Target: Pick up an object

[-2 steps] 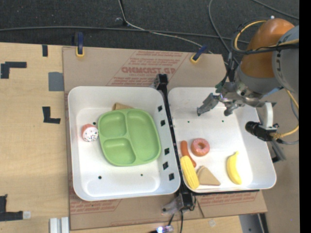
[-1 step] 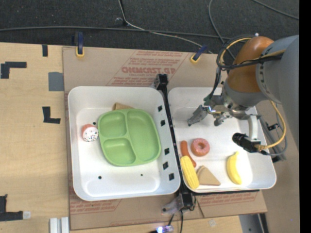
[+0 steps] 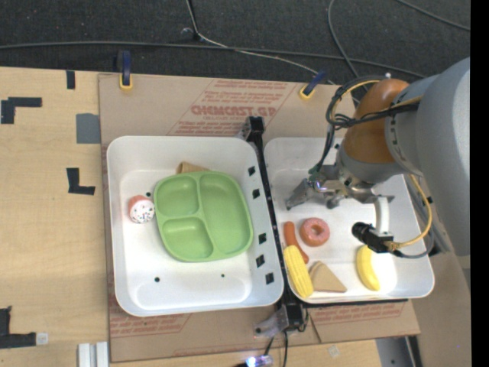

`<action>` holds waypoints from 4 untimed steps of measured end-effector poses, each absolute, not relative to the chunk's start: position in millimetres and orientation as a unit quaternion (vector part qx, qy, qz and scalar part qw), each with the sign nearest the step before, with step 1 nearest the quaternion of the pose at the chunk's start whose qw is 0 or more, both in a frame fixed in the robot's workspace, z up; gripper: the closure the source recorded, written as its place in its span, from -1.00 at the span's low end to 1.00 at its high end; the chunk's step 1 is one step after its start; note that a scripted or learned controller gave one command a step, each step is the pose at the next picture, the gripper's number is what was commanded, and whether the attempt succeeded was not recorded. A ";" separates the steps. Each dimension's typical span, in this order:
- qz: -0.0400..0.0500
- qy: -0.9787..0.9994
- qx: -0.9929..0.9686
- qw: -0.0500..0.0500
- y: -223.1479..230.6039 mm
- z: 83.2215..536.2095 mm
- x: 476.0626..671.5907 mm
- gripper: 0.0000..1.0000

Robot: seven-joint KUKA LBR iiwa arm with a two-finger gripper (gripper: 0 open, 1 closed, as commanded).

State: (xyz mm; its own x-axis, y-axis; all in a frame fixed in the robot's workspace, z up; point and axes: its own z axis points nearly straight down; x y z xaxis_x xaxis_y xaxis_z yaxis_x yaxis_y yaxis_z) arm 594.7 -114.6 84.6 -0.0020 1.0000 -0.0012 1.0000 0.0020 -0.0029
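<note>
blue clamp | black cables | cardboard sheet under bins

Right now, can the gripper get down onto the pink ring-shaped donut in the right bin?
Probably yes. The gripper hangs over the right white bin, just up-left of the pink ring-shaped donut. The donut lies flat with bare floor around most of it; only the orange carrot lies close on its left.

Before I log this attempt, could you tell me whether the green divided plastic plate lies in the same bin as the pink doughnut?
No, the green divided plastic plate lies in the left white bin, while the pink doughnut lies in the right white bin.
</note>
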 end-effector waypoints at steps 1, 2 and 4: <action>0.001 -0.708 -0.706 0.000 -114.1 97.7 595.6 1.00; -0.001 -0.708 -0.706 -0.001 -104.4 153.1 601.0 1.00; -0.001 -0.708 -0.707 -0.002 -112.7 265.2 598.8 1.00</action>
State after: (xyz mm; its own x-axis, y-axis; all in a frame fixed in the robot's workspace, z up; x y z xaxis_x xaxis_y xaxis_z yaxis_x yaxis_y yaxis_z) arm 598.8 -112.7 265.2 -0.0011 1.0000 -0.0013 1.0000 0.0011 0.0048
